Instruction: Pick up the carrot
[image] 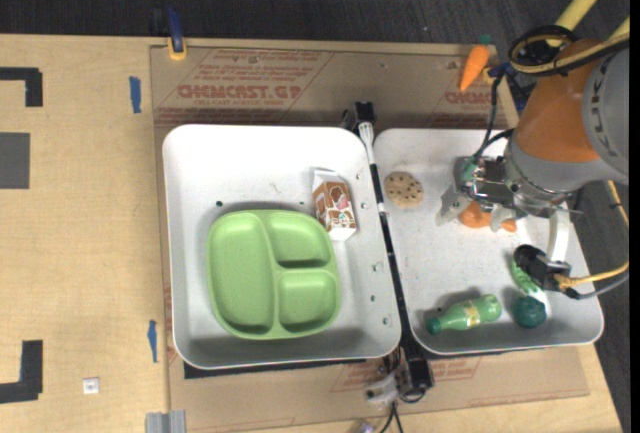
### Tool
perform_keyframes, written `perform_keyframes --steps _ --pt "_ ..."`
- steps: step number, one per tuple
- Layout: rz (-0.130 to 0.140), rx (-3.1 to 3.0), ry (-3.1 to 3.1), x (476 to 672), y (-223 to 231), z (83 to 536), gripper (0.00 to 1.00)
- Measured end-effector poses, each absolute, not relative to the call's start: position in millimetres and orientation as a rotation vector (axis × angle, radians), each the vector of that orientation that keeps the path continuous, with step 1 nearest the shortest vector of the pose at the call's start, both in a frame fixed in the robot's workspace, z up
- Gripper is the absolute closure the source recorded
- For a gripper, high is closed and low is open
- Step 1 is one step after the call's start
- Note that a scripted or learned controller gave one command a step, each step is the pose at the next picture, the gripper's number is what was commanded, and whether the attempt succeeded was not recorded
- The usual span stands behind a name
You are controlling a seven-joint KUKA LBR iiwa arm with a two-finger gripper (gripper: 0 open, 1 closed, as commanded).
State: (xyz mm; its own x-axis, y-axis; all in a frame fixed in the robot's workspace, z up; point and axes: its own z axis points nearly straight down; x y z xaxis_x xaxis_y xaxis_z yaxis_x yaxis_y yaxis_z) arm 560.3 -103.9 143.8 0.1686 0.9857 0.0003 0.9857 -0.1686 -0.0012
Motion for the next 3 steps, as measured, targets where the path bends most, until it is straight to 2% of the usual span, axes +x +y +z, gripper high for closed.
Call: perform_keyframes --steps 1,2,3 --pt "0.001 -2.475 -1.932 574.4 -142.6 93.2 0.0" --pt "0.0 -2.476 -1.932 574.6 -142.8 103.0 1.0" --pt "0.002 -2.433 -1.984 535.5 -135.9 115.2 1.0"
